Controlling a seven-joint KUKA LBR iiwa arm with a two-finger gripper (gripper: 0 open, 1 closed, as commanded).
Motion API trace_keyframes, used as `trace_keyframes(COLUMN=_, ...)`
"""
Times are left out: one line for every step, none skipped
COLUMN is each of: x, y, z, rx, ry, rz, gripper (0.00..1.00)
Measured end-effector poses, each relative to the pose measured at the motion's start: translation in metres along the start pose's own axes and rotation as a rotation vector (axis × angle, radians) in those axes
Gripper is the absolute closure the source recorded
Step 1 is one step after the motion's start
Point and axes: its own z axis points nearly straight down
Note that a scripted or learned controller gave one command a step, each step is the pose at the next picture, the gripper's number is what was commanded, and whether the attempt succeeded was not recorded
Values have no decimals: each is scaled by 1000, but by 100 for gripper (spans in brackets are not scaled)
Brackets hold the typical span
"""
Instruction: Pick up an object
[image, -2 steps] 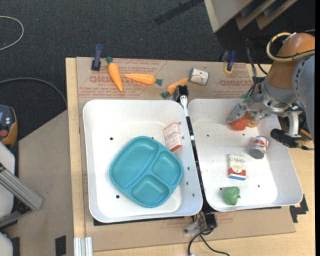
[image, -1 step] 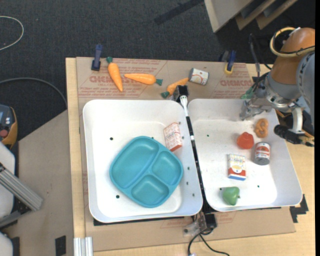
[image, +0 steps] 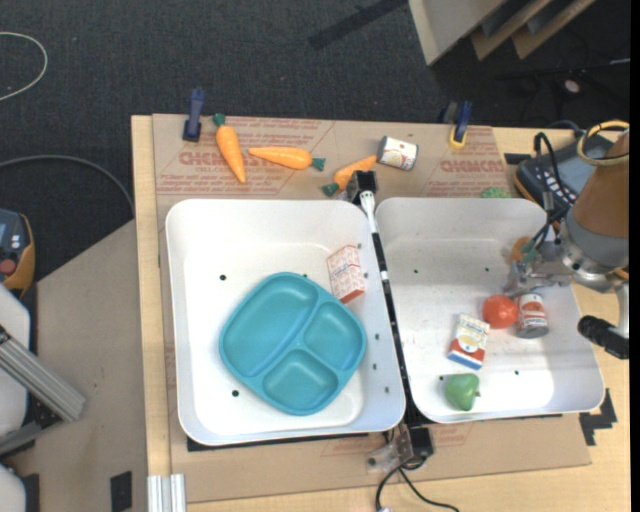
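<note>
Where the arm comes in over the right edge of the table, the end effector (image: 527, 275) hangs low in the right bin (image: 430, 240), near its right wall, and whether it is spread or pressed together cannot be told from this slant.

Just below it lies a small can (image: 533, 314) on its side, touching a red tomato (image: 501, 311) to its left. The can looks the likeliest target: probably light and stiff, but smooth and round, so it may roll or slip; a grip across its body, square to its axis, seems safest. The tomato looks like toy plastic, slick and apt to squirt out.

Nearer the bin's front edge sit a small carton (image: 468, 341) and a green pepper (image: 461, 391).

The left bin (image: 190, 250) carries a blue divided plate (image: 291, 342) and another carton (image: 345, 272).
</note>
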Motion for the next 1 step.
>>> trace_keyframes(x=108, y=27, z=-77, rx=-18, ry=3, rz=-17, gripper=100)
